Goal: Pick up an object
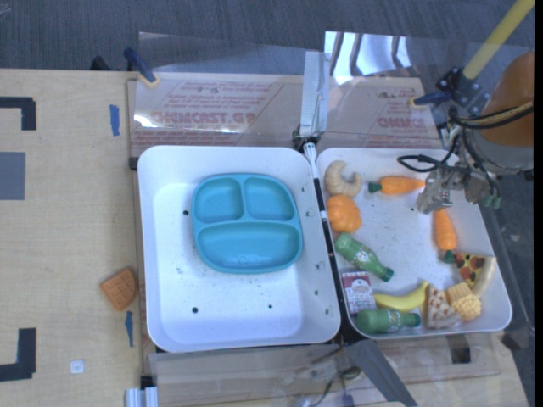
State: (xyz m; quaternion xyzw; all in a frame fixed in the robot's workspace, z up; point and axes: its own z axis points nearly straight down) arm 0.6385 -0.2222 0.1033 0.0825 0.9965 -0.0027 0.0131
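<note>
Green bottle (387, 319) at right bin's (501, 316) front — carrot (445, 229) just below hand (438, 195); hand's state unclear.

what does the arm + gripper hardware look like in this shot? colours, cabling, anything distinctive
The arm enters at the right edge: a rounded orange band with grey housing beneath it. Black cables loop off the wrist, over the white right bin. The gripper is small, metallic grey with dark parts. Fine markings are too small to read.
</note>
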